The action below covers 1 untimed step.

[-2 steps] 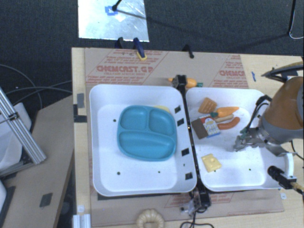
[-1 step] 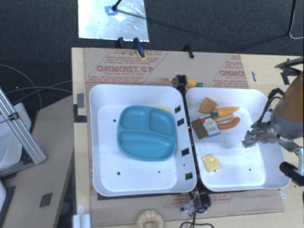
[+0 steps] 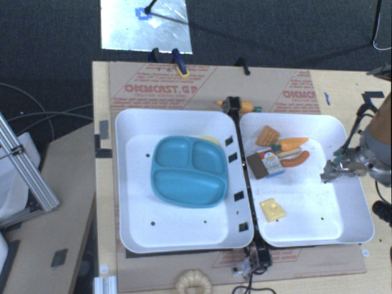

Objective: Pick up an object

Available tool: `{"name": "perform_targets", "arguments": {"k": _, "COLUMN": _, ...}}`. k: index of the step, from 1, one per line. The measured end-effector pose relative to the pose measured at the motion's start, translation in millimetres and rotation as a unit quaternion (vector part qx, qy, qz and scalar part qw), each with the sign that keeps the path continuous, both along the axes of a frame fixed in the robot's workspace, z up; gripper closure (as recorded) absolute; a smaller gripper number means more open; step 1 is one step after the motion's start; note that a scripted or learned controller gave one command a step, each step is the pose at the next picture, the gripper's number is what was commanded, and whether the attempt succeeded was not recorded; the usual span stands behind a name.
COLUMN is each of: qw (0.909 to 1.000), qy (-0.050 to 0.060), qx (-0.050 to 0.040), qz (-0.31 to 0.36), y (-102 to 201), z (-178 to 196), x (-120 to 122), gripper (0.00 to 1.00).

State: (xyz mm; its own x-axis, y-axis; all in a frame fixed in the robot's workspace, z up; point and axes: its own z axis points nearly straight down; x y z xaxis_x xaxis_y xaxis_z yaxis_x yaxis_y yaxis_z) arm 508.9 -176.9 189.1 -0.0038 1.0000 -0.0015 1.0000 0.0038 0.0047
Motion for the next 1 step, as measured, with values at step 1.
{"name": "perform_targets", "arguments": {"k": 1, "qw": 1.0000, "qy": 0.000, "qx": 0.0000, "qz": 0.000, "y": -0.3, "z": 37.3, "x": 1.5, "gripper": 1.00}}
